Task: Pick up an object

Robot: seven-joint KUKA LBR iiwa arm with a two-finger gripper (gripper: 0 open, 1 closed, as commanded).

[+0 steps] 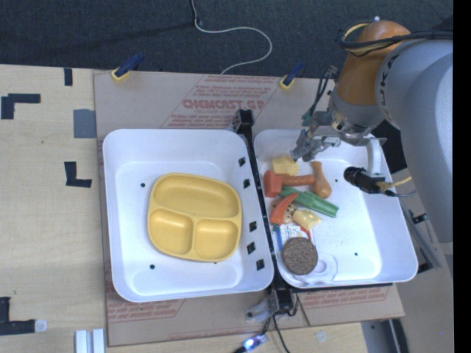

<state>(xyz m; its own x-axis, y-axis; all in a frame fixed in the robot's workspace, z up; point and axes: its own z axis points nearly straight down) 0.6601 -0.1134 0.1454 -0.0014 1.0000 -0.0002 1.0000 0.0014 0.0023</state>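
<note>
The right bin [368, 234] holds a heap of toy food: a yellow corn piece [284, 167], an orange carrot [320, 181], a red pepper [275, 184], a green bean [318, 204], a pale yellow piece [305, 218] and a brown round patty [299, 255]. My gripper [305, 150] hangs over the back of this bin, just above and behind the corn piece, pointing down toward the heap. Nothing is visibly held in it.
In the left bin [125, 160] lies a yellow divided plate [195, 216]. The arm's orange band [364, 57] and grey body cover the right bin's far right corner. A black fitting [363, 179] juts over the bin's right side. Black clips line the wall between the bins.
</note>
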